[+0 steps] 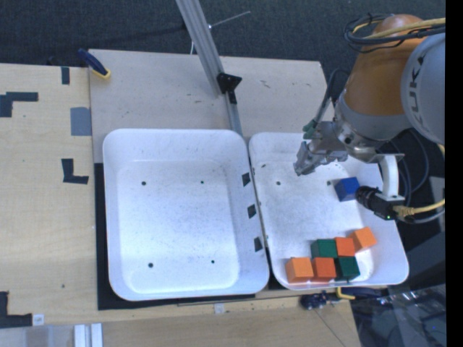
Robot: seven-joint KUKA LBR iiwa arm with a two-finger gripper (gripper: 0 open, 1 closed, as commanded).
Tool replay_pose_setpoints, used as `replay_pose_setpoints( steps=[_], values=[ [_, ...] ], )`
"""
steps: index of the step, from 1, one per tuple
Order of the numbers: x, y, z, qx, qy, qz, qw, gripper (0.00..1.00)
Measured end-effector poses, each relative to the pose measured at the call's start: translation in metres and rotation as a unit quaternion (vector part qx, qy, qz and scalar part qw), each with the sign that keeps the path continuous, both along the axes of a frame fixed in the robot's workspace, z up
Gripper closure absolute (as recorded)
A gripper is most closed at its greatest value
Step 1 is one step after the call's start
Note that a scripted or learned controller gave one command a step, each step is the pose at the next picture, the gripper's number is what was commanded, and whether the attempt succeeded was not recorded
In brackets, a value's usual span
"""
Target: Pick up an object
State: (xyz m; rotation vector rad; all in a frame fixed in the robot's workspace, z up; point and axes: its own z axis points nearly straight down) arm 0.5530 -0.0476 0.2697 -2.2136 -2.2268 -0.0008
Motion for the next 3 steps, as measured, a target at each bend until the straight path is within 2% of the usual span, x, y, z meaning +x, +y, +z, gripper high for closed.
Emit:
replay_pose_setpoints(
  steps=[2, 3],
  values=[
    [-0.005, 0.102, -0.024, -0.0002, 0.001, 0.0, 1.0, 1.0],
    [0.007, 0.147, -0.04, -0.0008, 0.001, 0.0, 1.0, 1.0]
  ],
)
